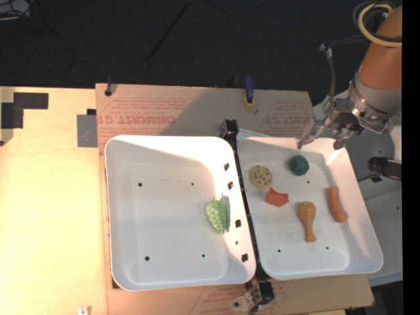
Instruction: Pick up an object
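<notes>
My gripper (323, 136) hangs above the far edge of the right bin (357, 251), its two fingers spread apart with nothing between them. Just below it in that bin lies a dark green ball (299, 165). A round tan cookie (260, 176), a red wedge (277, 198), a tan drumstick (307, 219) and an orange sausage (336, 204) also lie in the right bin. A green bunch of grapes (217, 215) rests in the left bin (125, 241) near its right wall.
A black divider with clips (237, 195) runs between the two bins. Both bins sit on a brown cardboard sheet (164, 113). A pale wooden bench top (46, 209) spreads to the left. A blue clamp (249, 90) stands at the cardboard's far edge.
</notes>
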{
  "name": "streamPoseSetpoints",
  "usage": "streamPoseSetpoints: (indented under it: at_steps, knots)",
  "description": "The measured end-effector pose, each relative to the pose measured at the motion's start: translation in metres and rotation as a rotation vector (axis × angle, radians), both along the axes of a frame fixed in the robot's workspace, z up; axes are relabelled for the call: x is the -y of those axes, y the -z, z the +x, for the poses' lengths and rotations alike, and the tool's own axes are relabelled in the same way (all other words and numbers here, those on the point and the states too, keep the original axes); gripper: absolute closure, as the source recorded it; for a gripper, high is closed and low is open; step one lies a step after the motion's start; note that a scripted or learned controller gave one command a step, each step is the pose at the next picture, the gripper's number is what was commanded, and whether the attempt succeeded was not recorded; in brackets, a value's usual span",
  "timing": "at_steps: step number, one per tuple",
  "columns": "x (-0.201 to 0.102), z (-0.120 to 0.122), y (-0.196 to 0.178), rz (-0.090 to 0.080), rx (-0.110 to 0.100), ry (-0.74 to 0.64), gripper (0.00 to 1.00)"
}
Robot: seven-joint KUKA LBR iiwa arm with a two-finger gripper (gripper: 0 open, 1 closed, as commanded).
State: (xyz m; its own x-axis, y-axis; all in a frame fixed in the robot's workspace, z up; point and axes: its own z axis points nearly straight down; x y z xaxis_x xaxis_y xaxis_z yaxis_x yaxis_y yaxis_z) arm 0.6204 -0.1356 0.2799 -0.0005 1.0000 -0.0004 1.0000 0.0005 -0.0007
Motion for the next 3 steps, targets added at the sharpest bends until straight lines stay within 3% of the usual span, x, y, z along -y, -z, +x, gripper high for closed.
streamPoseSetpoints:
  at_steps: [1,2,3]
  knots:
    - [0.0,0.0,-0.01,0.0,-0.001,-0.002,1.0]
    - [0.028,-0.047,0.03,0.001,-0.008,0.004,1.0]
    - [0.081,-0.092,0.082,0.001,-0.009,0.006,1.0]
